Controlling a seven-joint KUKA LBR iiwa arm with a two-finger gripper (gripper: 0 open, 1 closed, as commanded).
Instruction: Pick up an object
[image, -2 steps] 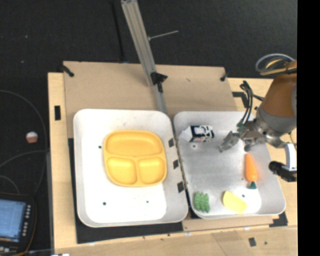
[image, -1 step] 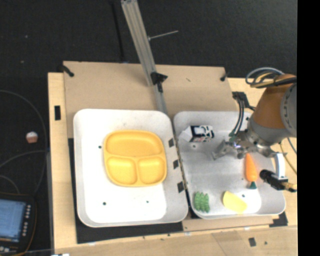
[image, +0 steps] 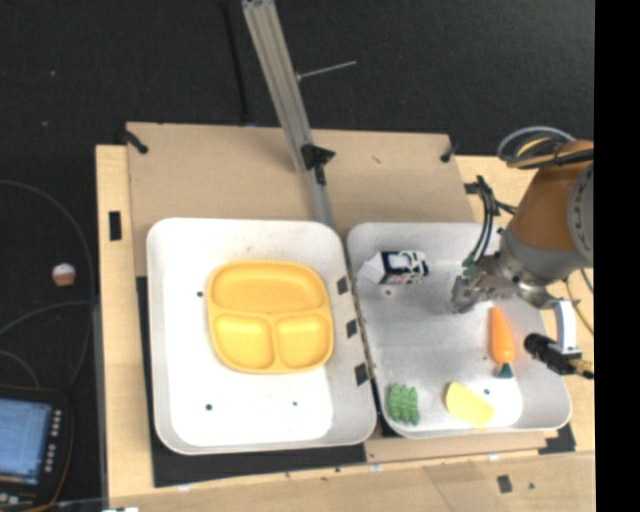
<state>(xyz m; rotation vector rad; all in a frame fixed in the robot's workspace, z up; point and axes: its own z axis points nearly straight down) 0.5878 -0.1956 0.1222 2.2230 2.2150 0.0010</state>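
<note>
Toward the near right of the right-hand shallow white bin (image: 540, 410) lies the orange toy carrot with a green tip (image: 501, 338), the object closest to the grey two-finger gripper (image: 466, 296), which hangs low just beside its upper end. We cannot tell whether it is spread or closed, and we see nothing held in it, so we judge the pick not yet made. Sharing that bin are a small black-and-white toy (image: 401, 266), a green leafy piece (image: 402, 401) and a yellow lemon-like piece (image: 468, 404). Our left-hand white bin (image: 180, 400) holds a yellow three-compartment plastic tray (image: 270, 314)
</note>
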